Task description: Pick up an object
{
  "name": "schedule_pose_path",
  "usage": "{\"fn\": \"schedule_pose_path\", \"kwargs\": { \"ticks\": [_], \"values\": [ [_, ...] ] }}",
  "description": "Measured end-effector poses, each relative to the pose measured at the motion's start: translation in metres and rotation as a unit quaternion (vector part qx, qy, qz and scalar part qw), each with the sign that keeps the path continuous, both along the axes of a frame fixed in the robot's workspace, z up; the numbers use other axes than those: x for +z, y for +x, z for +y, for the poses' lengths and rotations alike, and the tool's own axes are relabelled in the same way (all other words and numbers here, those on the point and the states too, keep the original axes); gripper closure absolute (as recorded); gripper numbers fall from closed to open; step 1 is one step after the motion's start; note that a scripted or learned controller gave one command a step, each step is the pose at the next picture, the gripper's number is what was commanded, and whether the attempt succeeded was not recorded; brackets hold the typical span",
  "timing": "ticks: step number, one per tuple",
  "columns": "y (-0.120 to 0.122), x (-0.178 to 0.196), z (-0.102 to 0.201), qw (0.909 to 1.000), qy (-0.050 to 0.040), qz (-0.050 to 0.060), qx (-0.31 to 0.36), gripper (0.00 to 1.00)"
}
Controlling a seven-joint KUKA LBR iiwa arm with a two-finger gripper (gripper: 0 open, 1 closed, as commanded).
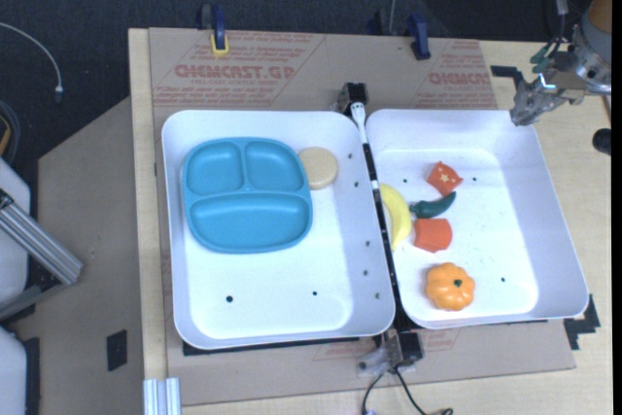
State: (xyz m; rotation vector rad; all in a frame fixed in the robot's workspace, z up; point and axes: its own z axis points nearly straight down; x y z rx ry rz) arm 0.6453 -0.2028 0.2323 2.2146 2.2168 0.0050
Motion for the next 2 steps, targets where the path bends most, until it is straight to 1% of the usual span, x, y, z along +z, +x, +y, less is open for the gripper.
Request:
{"fn": "schedule_pose_path", "kwargs": {
  "ticks": [1,2],
  "values": [
    [-0.007,0.009,0.049,1.0000,0.0024,0.004,0.002,1.00],
    [-0.020,-0.002,0.096,1.0000,0.0031,0.005,0.002,1.00]
  ]
}}
